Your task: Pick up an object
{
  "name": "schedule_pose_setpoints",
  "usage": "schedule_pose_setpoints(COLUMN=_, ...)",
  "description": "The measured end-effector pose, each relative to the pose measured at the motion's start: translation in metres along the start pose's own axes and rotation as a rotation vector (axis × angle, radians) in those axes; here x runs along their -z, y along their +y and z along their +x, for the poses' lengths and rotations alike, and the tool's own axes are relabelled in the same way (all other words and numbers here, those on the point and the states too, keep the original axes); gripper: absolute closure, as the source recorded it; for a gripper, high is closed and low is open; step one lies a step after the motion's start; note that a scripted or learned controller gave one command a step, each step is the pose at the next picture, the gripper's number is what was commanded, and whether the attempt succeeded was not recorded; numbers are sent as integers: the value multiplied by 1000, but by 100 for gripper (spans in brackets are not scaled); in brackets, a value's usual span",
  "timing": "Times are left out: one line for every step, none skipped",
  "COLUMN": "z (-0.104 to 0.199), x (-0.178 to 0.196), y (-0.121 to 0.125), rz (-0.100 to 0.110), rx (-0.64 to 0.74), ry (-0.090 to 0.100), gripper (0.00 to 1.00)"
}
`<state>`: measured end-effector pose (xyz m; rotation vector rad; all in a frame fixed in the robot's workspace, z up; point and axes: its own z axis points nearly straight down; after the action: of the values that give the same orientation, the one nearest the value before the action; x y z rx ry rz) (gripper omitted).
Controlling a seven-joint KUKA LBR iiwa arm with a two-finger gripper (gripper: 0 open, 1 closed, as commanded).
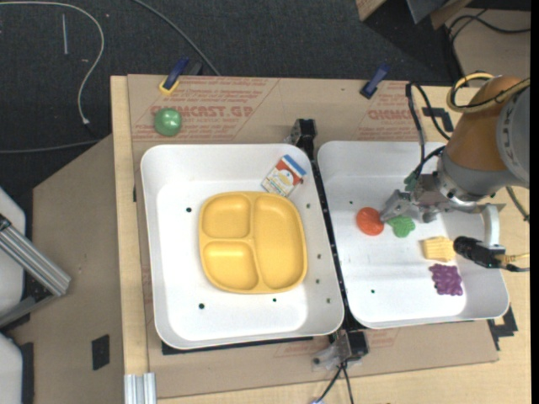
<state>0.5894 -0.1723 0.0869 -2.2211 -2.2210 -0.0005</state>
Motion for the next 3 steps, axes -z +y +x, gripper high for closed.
schedule_pose_setpoints(z=1, x=12, y=2, rz=-5, rx=0, ry=1, gripper=100)
schedule_pose_setpoints(z=9, x=69, y=9, rz=-7, rx=2, ry=-2, gripper=100)
schedule_pose_setpoints(z=14, x=133, y=9, rz=-9, rx=2, ry=-2, gripper=100)
